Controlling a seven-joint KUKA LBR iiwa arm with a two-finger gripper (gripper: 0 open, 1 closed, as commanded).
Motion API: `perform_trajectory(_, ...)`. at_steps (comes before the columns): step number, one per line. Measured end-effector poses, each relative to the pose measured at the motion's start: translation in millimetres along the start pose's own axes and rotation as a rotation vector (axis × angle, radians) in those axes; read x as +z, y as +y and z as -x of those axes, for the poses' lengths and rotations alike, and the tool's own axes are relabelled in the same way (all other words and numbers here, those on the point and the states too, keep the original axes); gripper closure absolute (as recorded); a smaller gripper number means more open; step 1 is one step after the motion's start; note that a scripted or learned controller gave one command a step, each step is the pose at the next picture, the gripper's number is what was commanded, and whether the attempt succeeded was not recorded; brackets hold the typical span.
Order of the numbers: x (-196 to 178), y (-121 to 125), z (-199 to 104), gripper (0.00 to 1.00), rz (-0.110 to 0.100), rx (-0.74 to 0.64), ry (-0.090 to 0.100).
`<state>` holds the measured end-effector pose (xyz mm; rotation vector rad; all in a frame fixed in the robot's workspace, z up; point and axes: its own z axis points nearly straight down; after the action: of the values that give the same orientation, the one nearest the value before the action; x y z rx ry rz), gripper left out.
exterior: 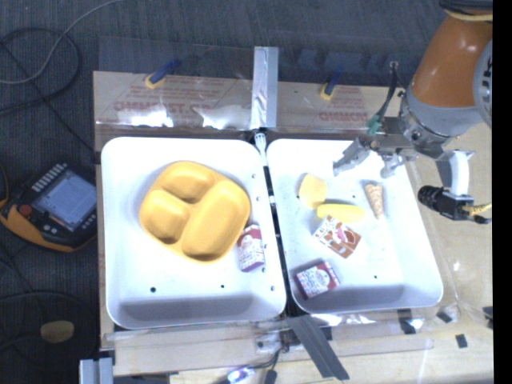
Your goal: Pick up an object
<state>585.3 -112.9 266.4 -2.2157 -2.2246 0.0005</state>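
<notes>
Over the right white bin (416,238), toward its two o'clock corner, we see the pincer (368,157) spread wide with nothing between its fingers. Its upper parts merge with the grey wrist, so the finger shapes are hard to make out. Below it, near the bin's middle, lie a pale yellow rounded lump (312,189), a yellow banana-shaped piece (340,211) touching it at five o'clock, and a tan cone (374,198) at three o'clock. A red-and-white packet (337,238) and a dark red packet (318,278) sit toward six o'clock; their print is too small to read. A large yellow lobed plastic object (194,209) fills the left white bin (128,294), with a small red-labelled pouch (250,248) just beside it.
</notes>
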Motion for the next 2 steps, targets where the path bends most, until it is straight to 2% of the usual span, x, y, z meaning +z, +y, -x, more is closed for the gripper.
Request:
perform_trajectory(1,-38.8,22.6,-23.7,0.00,0.000,0.025,0.000)
perform_trajectory(2,-30.8,40.8,-70.7,0.00,-0.002,0.094,0.001)
